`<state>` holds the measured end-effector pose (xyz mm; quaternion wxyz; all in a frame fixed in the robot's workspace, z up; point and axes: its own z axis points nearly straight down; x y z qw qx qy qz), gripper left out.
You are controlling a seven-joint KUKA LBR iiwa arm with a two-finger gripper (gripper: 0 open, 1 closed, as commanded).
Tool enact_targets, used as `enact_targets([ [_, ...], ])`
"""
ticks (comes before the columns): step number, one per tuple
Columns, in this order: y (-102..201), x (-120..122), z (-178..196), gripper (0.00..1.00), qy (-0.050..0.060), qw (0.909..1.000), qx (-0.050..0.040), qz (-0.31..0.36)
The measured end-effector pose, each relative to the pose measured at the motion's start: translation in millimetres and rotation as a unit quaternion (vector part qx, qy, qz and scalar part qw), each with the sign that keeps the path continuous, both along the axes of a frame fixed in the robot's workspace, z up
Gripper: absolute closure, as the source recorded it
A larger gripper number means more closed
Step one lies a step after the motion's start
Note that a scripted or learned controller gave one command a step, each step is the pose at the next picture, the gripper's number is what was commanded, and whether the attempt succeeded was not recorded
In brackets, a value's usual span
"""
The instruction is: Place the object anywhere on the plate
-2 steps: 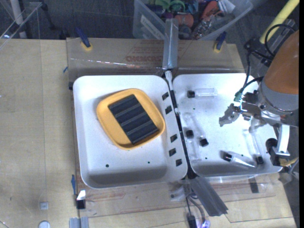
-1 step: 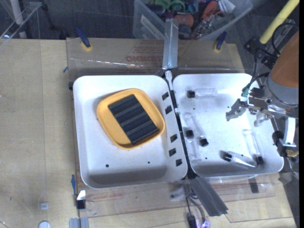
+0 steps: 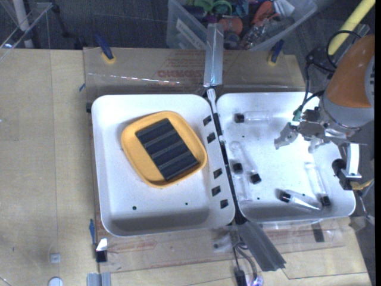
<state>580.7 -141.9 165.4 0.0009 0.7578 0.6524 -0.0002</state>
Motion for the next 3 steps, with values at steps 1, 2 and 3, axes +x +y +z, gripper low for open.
enact_targets([
  [1, 67, -2, 19, 0.0, 0.001, 0.9999, 0.001, -0.012],
  [2, 99, -7, 63, 0.0, 0.0, 0.9999, 0.0004, -0.013],
  [3, 114, -9, 84, 0.0, 0.0, 0.9999, 0.0003, -0.014],
])
